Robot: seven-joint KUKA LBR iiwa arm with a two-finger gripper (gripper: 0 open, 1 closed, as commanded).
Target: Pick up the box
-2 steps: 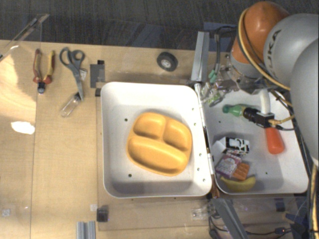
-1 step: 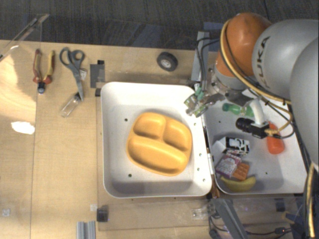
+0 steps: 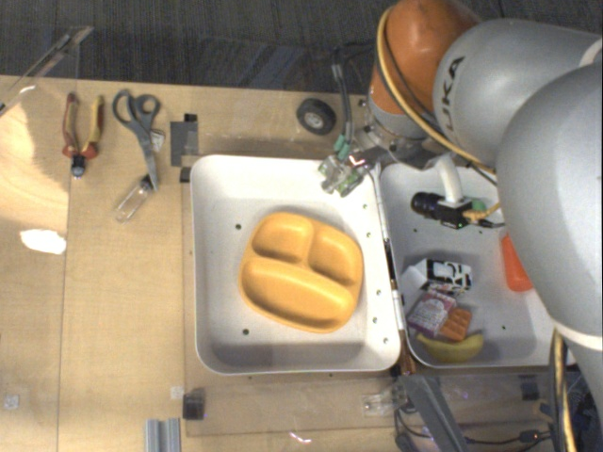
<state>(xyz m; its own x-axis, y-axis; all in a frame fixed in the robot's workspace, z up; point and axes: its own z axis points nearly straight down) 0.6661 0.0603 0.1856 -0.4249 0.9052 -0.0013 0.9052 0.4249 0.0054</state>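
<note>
Gripper (image 3: 344,172) over far right corner of left bin (image 3: 209,252); cannot tell if wide or narrow. Black-white box (image 3: 448,273) sits in right bin (image 3: 411,238), purple packet (image 3: 431,313) just beside. Risk: grasp catches packet instead.

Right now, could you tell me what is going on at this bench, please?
The grey KUKA arm reaches in from the right. Its end effector is at the far right corner of the left white bin, just beyond the large yellow moulded plastic piece. The small purple-and-pink box it is meant to pick up lies in the right white bin, next to a yellow banana. The box is well apart from the end effector and has not yet been picked up.
</note>
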